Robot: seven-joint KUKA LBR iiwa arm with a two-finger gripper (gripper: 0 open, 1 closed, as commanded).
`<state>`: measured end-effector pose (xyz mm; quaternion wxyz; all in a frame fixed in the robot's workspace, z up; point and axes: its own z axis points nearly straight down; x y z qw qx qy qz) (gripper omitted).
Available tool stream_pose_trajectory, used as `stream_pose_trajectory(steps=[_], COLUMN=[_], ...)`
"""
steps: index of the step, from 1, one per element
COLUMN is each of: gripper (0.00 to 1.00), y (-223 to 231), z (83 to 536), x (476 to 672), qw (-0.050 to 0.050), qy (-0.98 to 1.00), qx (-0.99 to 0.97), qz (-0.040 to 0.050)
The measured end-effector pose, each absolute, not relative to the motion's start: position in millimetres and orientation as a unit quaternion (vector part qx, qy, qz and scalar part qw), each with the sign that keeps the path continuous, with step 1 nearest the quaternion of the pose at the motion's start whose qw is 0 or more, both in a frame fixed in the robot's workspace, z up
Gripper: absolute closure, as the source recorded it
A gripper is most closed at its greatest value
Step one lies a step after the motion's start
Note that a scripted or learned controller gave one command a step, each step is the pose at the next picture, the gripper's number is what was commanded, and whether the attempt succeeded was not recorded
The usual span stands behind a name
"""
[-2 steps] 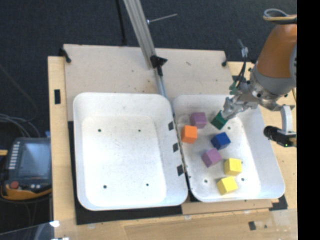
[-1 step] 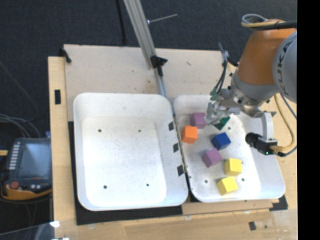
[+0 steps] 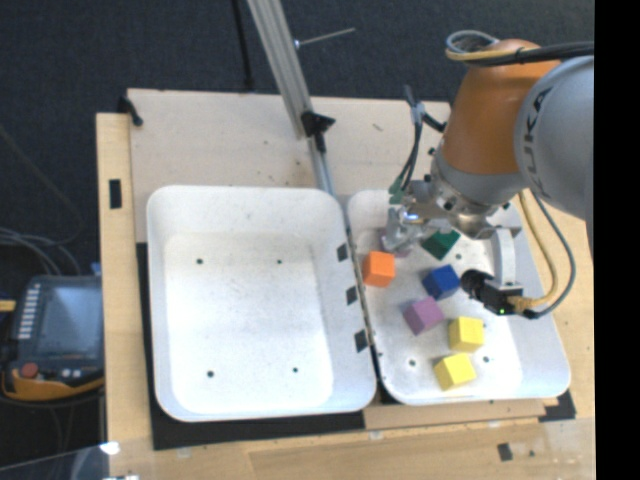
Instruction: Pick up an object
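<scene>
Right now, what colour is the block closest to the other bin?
Orange. The block shows best in the camera view, near the right bin's left wall.

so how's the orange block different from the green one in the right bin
The orange block is bright orange; the green block is dark green. The orange block sits in full view near the right bin's left wall, while the green block is partly covered by the arm's wrist. The orange block lies left of the claw; the green one lies to its right. Both rest in the same bin and look like small cubes.
</scene>
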<state>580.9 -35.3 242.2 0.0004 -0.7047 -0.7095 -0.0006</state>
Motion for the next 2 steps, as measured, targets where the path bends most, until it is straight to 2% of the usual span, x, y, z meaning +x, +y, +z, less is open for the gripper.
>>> stream_pose_trajectory(steps=[2], gripper=[1.0], y=[74.1], z=[228.2], x=[549.0], qw=[0.001], qy=[-0.71], qx=[-0.704], qz=[-0.0001])
